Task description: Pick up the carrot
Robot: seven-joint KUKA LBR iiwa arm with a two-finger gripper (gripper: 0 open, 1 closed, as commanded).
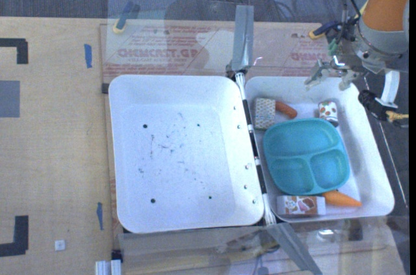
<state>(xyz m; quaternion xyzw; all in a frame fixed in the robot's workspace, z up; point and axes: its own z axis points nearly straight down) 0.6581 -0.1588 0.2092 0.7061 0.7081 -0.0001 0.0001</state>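
The small orange tapered carrot (342,199) lies at the near rim of the right-hand shallow white bin (379,170), at about 5 o'clock in that bin. Its long axis runs roughly 9 to 3 o'clock, the pointed tip turned toward 3 to 4 o'clock. The thick end touches, or sits just under, the rim of the teal divided plastic plate (307,157).

Just beside the carrot at 9 o'clock lies a flat white packet with a red label (301,205), parallel to the near wall.

The plate occupies the middle of the bin; its compartments hold nothing. Beyond the plate, at 11 o'clock in the bin, a grey patterned block (264,112) touches a short reddish-orange rounded piece (286,110). This may be a second carrot-like item, but it looks more like a sausage. At 1 o'clock in the bin stands a small white-and-red object (328,111).

The two-finger gripper (335,74) hangs over the far rim of the right bin, at 12 to 1 o'clock. Its degree of opening cannot be determined at this resolution. No object is seen in its grasp.

From the gripper, the carrot lies at 6 o'clock, well apart, with the plate between them. A grasp across the carrot's axis would be constrained by the plate rim and the near wall.

The left-hand shallow white bin (182,150) holds only dark specks.
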